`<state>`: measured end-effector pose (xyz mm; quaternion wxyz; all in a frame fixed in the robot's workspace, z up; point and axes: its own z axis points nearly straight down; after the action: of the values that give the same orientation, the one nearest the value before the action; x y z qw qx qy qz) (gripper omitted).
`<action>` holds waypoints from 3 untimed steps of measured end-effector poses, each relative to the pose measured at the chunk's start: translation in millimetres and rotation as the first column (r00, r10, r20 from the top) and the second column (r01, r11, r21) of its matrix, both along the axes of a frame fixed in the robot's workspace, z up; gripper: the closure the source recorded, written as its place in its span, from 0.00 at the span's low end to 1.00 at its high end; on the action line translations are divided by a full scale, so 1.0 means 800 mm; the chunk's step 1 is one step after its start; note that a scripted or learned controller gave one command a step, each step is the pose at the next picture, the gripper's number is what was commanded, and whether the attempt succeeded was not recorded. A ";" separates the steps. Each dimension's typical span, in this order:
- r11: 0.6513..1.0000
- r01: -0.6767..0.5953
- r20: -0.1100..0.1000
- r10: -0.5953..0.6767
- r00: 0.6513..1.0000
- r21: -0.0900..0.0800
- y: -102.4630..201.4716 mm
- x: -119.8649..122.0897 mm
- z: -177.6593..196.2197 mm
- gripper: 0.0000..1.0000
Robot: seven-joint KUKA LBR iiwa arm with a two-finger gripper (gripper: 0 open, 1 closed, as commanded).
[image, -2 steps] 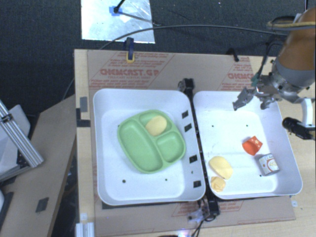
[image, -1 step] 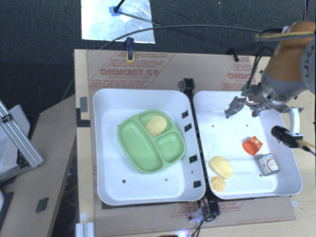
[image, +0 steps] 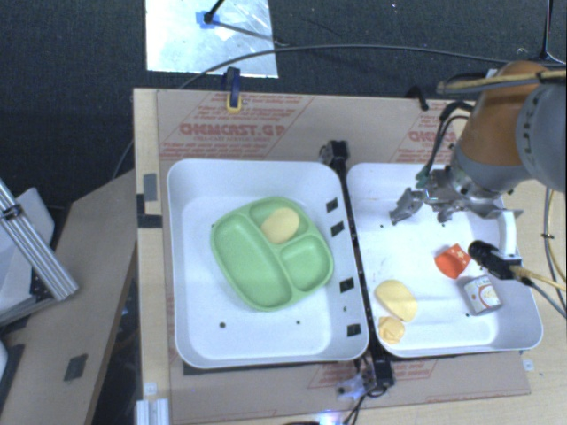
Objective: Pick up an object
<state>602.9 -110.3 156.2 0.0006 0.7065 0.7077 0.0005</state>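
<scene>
**End effector.** The end effector (image: 418, 212) is over the right bin (image: 390, 246), at about 11 o'clock from that bin's centre, above bare white floor. Whether it is open or closed cannot be told from this view. No item touches it. The grey arm (image: 505, 131) with its orange band enters from 3 o'clock.

**Right bin, items available for picking.**
- An orange-red piece (image: 452, 261) lies near the bin's centre, at 4 o'clock from the end effector and apart from it.
- A small labelled box (image: 483, 295) lies just beside the orange-red piece, at 4 o'clock from it.
- A larger yellow lump (image: 396, 298) lies at 8 o'clock from the bin's centre, near the dividing wall.
- A smaller yellow lump (image: 391, 328) lies just beside the larger one, at 6 o'clock from it, near the bin's lower rim.

**Left bin.** The left bin (image: 199, 211) holds a green divided plate (image: 244, 259). A pale yellow item (image: 282, 225) lies in the plate's compartment at 1 o'clock.

**Tabletop.** Both bins rest side by side on a printed cardboard sheet (image: 266, 122).
</scene>
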 end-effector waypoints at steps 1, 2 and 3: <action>1.000 0.000 0.001 0.000 1.000 0.000 0.004 0.001 -0.073 0.00; 1.000 0.001 0.001 -0.001 1.000 -0.001 0.004 0.001 -0.061 1.00; 1.000 0.002 0.000 -0.002 1.000 0.000 0.005 -0.006 -0.007 1.00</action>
<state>598.2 -106.4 150.3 0.0004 0.7072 0.7070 0.0004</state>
